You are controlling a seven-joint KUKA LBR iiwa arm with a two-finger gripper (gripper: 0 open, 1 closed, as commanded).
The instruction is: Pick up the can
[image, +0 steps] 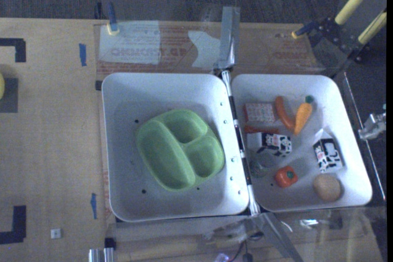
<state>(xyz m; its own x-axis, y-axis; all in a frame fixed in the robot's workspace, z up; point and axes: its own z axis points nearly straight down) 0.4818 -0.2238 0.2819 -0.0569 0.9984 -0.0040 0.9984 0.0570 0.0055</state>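
Camera view: can point(258, 166) in right bin point(351, 126)

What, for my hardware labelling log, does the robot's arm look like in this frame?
Little can be told. At the view's right edge, beside the right bin, sits a small, pale grey, shiny, angular metal piece. Whether it belongs to the arm cannot be told. No orange band, cables or markings can be made out on it.

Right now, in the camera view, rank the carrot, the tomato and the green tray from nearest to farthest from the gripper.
From the gripper, at the right bin's outer edge:
1. Carrot, right bin, toward the back.
2. Tomato, right bin, toward the front.
3. Green tray, left bin.
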